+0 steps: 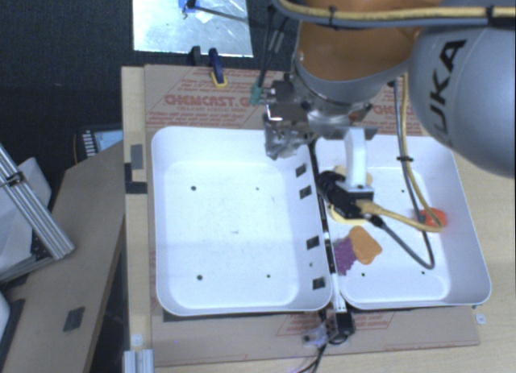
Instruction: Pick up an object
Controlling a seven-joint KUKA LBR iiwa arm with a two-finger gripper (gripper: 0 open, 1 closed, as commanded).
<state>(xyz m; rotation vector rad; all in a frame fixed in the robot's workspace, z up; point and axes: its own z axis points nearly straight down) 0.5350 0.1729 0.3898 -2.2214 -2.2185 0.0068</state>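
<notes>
Closest to the camera, the counter (135, 299) shows its front edge below the two bins, and the shared rim (324, 234) between them makes the handiest marker. Just right of that rim, towards its near end, a purple piece (343, 257) lies in the right bin (472, 276), with an orange piece (367, 246) touching it on the side away from the rim. Further from the rim, a small red-orange round thing (433, 218) sits by the yellow cable. A little further back, close to the rim, a yellow piece (347, 217) lies partly covered by the robot's own fittings. At the rim's far end hangs the tool (280, 144), slightly to the side of the left bin (173, 202); I cannot tell whether it is open or closed, and nothing can be seen in it. By my reading the pick is not yet made: every candidate lies on the bin floor, and choosing one, coming down on it, closing and lifting are all left.
</notes>
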